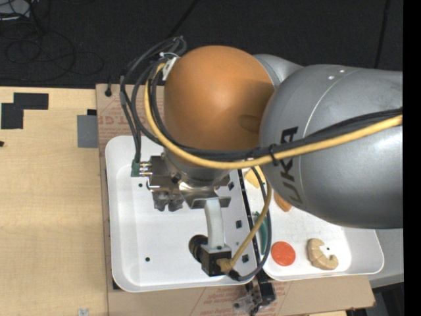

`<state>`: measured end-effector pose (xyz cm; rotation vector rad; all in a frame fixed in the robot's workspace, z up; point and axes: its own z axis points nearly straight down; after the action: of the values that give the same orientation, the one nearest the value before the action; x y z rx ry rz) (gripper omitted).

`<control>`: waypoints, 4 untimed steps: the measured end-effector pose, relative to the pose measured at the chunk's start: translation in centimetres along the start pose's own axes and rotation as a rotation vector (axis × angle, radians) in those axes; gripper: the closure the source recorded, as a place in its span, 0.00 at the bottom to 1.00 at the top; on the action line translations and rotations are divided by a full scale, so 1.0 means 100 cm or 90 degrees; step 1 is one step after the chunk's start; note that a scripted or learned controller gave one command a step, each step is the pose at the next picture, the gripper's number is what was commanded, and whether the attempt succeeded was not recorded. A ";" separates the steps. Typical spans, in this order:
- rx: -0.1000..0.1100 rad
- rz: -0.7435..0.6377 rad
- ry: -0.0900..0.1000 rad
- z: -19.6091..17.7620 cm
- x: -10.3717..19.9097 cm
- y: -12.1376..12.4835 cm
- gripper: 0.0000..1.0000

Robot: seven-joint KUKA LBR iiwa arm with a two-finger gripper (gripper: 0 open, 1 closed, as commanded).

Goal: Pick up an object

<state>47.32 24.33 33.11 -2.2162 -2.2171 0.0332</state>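
My gripper (168, 201) hangs low over the left white bin (128, 242), near its back left part, below the big orange wrist band. I see nothing held in it. In the right bin (358, 259), near the front, lie a red-orange disc (283, 253) and a beige curved piece (322, 254). An orange object (283, 204) peeks out from under the grey arm, mostly hidden.
The grey arm covers most of the right bin and the back of both bins. A wooden bench (46, 209) with dark patches stretches to the left. The wall between the two bins (245, 203) runs just right of the gripper.
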 end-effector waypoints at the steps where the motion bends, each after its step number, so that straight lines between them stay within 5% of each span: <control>1: -0.002 0.000 0.001 0.109 0.001 0.002 1.00; 2: -0.017 0.001 0.008 -0.010 0.000 0.048 1.00; 3: -0.014 0.002 0.007 -0.105 -0.050 0.024 1.00; 4: -0.009 -0.003 0.005 -0.082 -0.001 0.000 1.00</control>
<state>47.43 24.31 41.28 -2.2134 -2.2253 0.0086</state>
